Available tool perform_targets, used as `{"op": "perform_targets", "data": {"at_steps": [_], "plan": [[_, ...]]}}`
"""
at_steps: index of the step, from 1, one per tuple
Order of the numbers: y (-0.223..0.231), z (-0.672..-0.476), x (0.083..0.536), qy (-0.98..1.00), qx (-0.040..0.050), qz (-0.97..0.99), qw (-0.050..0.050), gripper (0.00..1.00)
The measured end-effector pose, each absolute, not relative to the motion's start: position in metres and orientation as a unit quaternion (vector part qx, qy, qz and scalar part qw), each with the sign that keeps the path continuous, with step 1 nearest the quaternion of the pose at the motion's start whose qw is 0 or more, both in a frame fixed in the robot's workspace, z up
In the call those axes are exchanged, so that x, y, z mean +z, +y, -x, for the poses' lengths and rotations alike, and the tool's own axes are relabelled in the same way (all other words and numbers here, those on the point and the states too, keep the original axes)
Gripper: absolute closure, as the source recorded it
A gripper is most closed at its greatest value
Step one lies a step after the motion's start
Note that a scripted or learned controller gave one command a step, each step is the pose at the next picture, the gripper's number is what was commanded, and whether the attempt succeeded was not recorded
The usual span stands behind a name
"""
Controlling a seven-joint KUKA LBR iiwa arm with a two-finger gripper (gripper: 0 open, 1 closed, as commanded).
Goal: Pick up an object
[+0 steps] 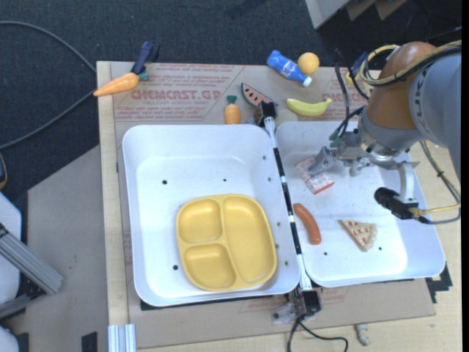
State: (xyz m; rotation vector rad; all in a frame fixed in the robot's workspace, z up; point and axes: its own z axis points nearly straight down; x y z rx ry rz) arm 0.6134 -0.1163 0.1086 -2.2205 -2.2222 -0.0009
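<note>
The bench carries 2 white bins, and the right bin (pixel 381 266) serves as the landmark here. The arm (pixel 410 86) reaches over its upper part, and the gripper (pixel 326 160) hangs low over the bin's upper left area, just above a small red-and-white packet (pixel 316 182). Whether the jaws are released or clenched cannot be told from this view, since the fingertips blur into the metal parts around them; nothing is visibly held between them.

Lower in the right bin lie a red sausage (pixel 308 223), close to the bin's left wall, and a waffle-like wedge (pixel 359 233) near the bin's middle, well apart from the gripper.

The left bin (pixel 146 167) touches the right bin along its left wall and holds a yellow tray (pixel 224 240) with 3 compartments.

Beyond the right bin's far edge, on the cardboard, lie a banana (pixel 308 106), a blue bottle (pixel 286 67) and an orange ball (pixel 308 62). Farther left of that edge sit a watermelon slice (pixel 253 94) and a small orange piece (pixel 232 113). A carrot (pixel 117 86) lies at the far left corner of the bench, well apart from the right bin.
</note>
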Motion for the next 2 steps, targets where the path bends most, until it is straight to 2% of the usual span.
{"op": "perform_targets", "data": {"at_steps": [1, 2], "plan": [[-0.098, -0.618, 0.084, -0.707, 0.0005, 0.707, 0.001, 0.0], [-0.098, -0.618, 0.095, -0.707, -0.0001, 0.707, 0.001, 1.0]]}}
